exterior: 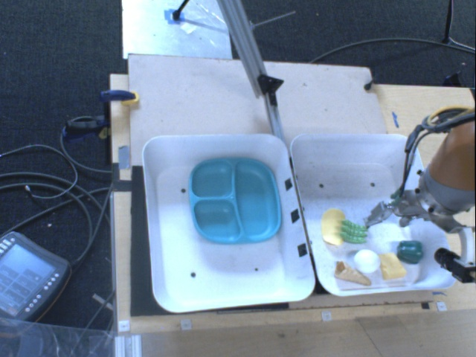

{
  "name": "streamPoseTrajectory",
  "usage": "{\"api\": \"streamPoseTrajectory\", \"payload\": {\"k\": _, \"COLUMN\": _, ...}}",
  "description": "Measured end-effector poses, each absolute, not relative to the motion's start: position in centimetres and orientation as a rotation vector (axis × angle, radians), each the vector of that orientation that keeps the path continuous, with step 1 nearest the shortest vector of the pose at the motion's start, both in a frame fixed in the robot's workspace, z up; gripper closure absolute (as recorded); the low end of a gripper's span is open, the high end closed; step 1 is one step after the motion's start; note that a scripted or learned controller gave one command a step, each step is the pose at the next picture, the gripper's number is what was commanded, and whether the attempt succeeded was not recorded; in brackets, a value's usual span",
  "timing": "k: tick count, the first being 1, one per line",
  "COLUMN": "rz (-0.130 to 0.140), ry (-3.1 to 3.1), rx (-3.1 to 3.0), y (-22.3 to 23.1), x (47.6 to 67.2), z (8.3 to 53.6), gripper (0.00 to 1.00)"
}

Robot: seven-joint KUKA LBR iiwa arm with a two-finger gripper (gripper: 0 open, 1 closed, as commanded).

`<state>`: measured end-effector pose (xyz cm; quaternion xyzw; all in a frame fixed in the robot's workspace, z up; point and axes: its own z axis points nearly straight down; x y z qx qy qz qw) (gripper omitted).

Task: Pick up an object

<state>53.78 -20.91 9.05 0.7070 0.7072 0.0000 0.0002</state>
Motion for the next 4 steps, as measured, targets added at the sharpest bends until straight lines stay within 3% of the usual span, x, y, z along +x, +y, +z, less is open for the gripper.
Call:
{"api": "streamPoseTrajectory", "payload": {"k": 1, "rz": 0.004, "ry": 2.219, "rx": 2.218, "y": -20.9, "x": 53.9, "z": 10.2, "gripper": 1.0}}
{"api": "streamPoseTrajectory", "payload": {"k": 4, "rz": 0.006, "ry": 2.225, "rx": 2.207, "y": -20.8, "x": 55.3, "z": 26.5, "gripper": 1.0}}
